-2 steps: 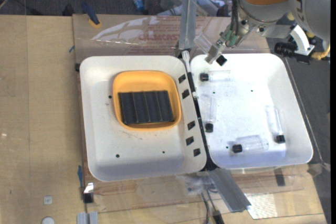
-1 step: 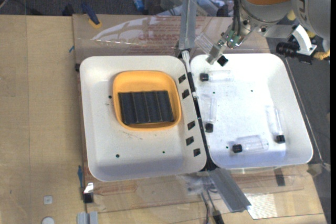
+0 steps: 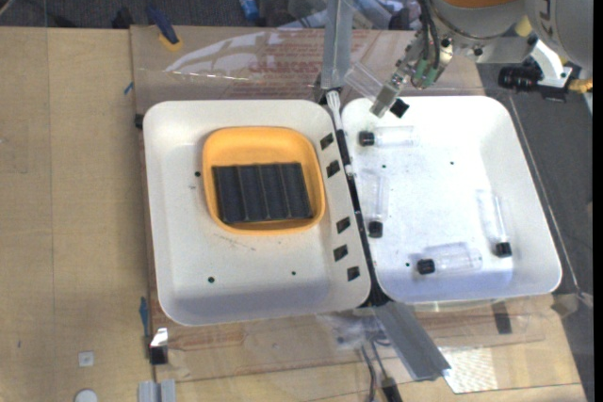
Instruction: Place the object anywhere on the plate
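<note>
Above the right bin's [image 3: 528, 202] far edge we see the end effector [image 3: 388, 101], its grip state unclear; the dark ridged object [image 3: 262, 193], long axis left-right, apparently lies on the yellow plate [image 3: 219, 146] leftward.

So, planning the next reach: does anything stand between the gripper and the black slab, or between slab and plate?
The slab lies on the plate already, nothing between them. From the gripper, above the right bin at its far rim, only the bins' low joined rims cross the way.
</note>
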Motion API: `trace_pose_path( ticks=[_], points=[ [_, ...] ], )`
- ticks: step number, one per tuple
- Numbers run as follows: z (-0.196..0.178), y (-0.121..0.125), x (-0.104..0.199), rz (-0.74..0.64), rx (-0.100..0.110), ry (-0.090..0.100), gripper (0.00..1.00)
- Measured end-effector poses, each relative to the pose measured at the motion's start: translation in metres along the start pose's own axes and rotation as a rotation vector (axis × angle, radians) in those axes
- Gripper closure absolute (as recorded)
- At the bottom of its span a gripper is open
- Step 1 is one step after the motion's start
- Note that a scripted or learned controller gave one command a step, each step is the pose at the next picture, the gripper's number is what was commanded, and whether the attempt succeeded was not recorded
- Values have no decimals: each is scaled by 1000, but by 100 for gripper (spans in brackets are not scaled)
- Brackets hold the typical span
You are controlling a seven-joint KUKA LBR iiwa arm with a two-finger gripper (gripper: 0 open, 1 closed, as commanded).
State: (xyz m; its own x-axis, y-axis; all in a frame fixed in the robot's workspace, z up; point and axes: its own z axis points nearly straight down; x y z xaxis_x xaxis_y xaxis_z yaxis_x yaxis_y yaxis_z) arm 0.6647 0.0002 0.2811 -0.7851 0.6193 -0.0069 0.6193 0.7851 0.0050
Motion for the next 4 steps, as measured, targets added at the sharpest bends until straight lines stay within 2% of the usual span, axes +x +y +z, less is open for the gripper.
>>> trace_pose_path(
  ticks=[1,2,3,4],
  points=[
    [53,-21,-9,-79,2,5,100],
    [33,-7,0,-165,-1,0,100],
    [13,-11,-3,-283,-2,-1,100],
    [-14,-22,-10,-609,-2,-2,100]
  ],
)
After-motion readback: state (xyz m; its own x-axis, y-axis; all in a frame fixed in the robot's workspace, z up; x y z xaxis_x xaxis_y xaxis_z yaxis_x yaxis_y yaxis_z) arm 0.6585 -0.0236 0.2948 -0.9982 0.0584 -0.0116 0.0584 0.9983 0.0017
